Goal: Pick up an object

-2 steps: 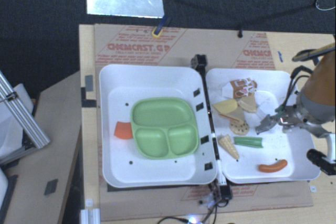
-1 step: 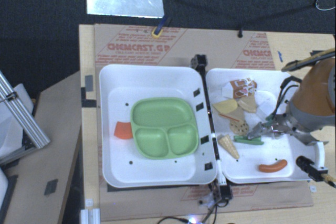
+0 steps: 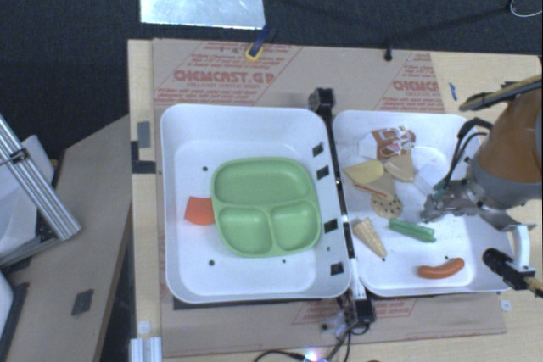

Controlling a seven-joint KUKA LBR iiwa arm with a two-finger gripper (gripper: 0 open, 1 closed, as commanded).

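Gripper [image 3: 434,208] sits low in right bin [image 3: 441,288], just above the green stick [image 3: 412,230]. Can't tell jaw gap or if anything's held. Stick looks like light, stiff, smooth plastic; probably best to grab mid-length across its narrow width. Sausage [image 3: 440,269] nearby.
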